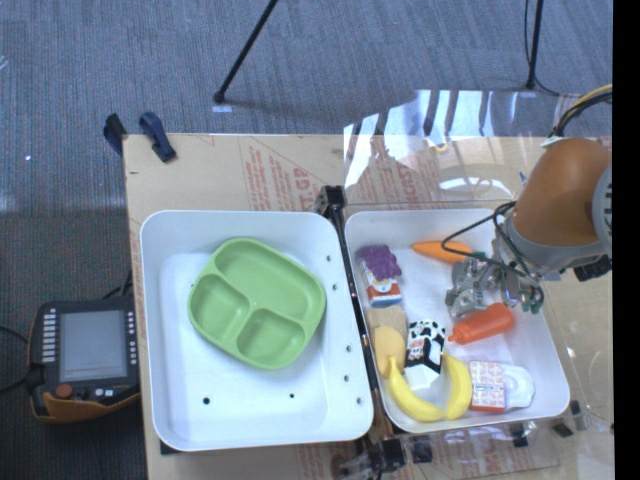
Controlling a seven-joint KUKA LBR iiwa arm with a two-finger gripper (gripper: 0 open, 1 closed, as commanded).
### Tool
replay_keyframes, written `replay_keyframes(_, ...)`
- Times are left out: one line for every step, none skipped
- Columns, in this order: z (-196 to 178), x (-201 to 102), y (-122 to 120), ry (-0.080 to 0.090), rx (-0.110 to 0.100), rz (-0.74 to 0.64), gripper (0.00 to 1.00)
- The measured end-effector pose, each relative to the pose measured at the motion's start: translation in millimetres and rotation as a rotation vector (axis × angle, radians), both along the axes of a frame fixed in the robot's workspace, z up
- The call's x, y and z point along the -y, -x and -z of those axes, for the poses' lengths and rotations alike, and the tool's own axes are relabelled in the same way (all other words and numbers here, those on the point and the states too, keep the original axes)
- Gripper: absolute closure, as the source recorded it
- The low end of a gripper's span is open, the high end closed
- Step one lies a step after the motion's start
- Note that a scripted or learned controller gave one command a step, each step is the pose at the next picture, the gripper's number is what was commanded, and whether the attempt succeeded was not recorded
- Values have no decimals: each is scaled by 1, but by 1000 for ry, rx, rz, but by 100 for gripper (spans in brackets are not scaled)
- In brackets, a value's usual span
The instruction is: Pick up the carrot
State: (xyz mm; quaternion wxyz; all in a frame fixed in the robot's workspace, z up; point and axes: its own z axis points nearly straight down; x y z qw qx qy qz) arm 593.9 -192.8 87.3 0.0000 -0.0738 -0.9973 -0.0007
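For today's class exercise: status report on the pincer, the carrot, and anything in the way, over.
Pincer over right bin, grip unclear. Carrot loose on bin floor, left of pincer. Orange bottle just below pincer.

Grey arm (560,208) from the right, claw (490,290) pointing down.

Grey carpet floor (150,38) surrounds a brown bench (250,168), with black stand legs (255,38) behind.

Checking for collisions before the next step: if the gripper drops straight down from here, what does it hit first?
Likely bare floor of the right bin, between the carrot and the orange bottle. The gripper sits close above the bottle; depth unclear.
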Motion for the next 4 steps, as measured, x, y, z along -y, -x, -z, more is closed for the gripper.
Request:
replay_keyframes(0, 0, 0, -1, 1, 0, 0)
replay_keyframes(-1, -11, -43, 0, 1, 63, 0)
replay_keyframes(-13, -12, -45, -1, 8, 64, 100)
replay_keyframes(-12, -12, -45, -1, 7, 64, 0)
